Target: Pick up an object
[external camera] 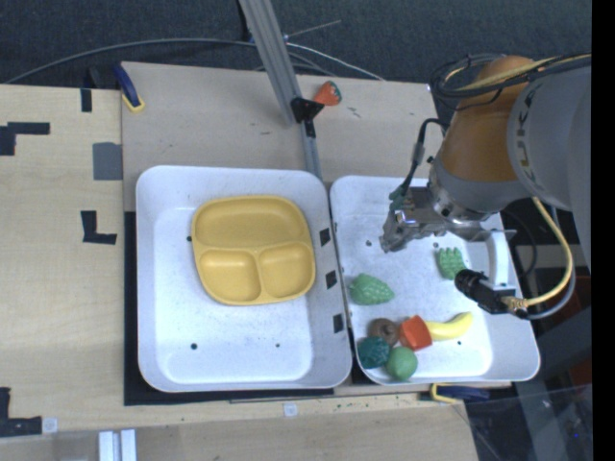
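1. We are working the approach step: the gripper point(394, 241) is hanging over the upper middle of the right bin point(509, 358), and we are seeing nothing between its fingertips, so no object is picked yet.
2. We are reading the gripper as unloaded; whether it is released or clenched we cannot tell at this angle.
3. We are locating the candidates in the right bin: a green leafy toy point(370, 289) near its left edge, a small green ridged piece point(450, 261) toward its right edge, and a cluster at its lower edge made of a brown ring point(384, 329), an orange block point(416, 332), a banana point(450, 327), a teal lump point(374, 352) and a green ball point(402, 363).
4. We are judging that the next move calls for choosing one target, centring over it and descending; the leafy toy lies nearest.
5. We are noting the left bin point(154, 257), which is carrying a yellow divided plate point(254, 249).
6. We are noting the wooden bench point(58, 286) under both bins, dark flooring beyond it, and a grey pole point(269, 36) rising past the bins' upper edge.
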`<state>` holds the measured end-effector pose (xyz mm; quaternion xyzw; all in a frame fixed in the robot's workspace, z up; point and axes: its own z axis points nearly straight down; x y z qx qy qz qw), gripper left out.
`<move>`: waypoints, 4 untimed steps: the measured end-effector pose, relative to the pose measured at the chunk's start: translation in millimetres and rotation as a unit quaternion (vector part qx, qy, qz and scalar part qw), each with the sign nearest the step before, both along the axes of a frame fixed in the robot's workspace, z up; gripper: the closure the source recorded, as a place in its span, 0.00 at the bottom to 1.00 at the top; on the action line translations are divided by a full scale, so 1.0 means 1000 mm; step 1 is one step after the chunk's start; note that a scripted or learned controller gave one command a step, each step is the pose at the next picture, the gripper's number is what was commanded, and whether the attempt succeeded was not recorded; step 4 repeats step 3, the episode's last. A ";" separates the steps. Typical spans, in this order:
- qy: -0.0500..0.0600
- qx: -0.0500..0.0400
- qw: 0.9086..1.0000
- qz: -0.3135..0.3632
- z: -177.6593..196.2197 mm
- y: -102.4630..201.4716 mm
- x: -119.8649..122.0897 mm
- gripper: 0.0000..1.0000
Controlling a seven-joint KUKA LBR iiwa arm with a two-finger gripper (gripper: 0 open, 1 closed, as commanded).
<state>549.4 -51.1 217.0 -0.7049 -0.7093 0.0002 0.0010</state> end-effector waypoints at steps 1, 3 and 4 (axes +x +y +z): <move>-0.001 0.000 1.000 0.000 0.009 0.051 0.031 1.00; 0.000 0.000 1.000 0.000 -0.002 0.152 0.071 1.00; 0.000 0.000 1.000 0.000 -0.002 0.152 0.071 1.00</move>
